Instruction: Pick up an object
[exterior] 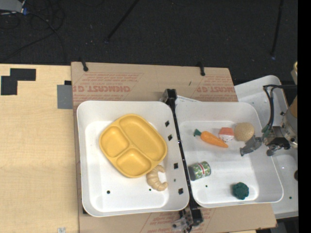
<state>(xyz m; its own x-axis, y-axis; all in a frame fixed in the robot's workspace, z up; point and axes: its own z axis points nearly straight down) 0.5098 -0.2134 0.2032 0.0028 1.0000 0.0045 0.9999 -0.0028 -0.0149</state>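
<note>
Gripper (260, 147): at the right bin's (221, 202) right wall; two dark fingers spread apart, one inside the bin, one beyond its rim, nothing between them.
Tan ball (244, 131): the object nearest the gripper, just up and left of the inner fingertip, not touching it; round, matte, slightly rough-looking.
Toy carrot (213, 138): left of the ball; smooth orange plastic taper with a green stub at its left end, lying at a slant.
Red-and-white piece (225, 133): wedged between carrot and ball; small, and its shape is hard to make out.
Small can (199, 170): on its side, down and left of the ball near the bin's left wall; green label, metallic end.
Dark green lump (240, 191): straight below the ball near the bin's front edge; knobbly, irregular.
Left bin (92, 188): far left of the ball, across the divider; shallow glossy white plastic.
Yellow plate (133, 144): in the left bin; three compartments, rounded corners, set askew.
Cream croissant-like toy (157, 179): touching the plate's lower right corner; curved, ridged.
Arm: cut off beyond the ball at the right, only cables and wrist parts visible.
</note>
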